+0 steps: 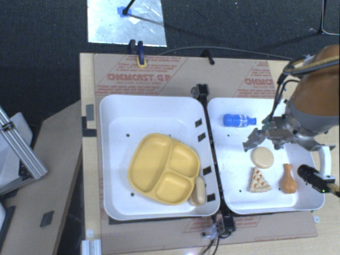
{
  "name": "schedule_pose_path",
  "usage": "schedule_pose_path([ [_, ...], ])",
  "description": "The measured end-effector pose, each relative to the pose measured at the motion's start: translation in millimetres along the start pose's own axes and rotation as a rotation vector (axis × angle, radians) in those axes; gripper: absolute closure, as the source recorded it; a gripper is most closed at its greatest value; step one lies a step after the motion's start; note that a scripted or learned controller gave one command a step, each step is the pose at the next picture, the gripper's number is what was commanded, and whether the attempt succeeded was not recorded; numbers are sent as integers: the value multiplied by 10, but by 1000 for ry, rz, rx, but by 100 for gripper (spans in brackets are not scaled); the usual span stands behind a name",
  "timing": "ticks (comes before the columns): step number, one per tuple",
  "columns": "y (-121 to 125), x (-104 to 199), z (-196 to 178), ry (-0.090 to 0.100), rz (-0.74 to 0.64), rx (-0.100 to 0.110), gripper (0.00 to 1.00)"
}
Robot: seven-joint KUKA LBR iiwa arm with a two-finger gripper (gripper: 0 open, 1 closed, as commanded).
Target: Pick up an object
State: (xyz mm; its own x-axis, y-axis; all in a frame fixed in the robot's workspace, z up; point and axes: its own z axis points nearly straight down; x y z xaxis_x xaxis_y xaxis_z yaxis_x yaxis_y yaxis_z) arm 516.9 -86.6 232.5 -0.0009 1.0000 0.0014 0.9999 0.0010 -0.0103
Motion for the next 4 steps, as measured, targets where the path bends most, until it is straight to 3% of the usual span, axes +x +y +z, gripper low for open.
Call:
schedule_pose_path([
  [1, 24, 1, -57, -1, -2, -12, 0],
  [3, 43, -175, 1101, -1, 0, -7, 0],
  [4, 48, -172, 1500, 0, 0, -8, 0],
])
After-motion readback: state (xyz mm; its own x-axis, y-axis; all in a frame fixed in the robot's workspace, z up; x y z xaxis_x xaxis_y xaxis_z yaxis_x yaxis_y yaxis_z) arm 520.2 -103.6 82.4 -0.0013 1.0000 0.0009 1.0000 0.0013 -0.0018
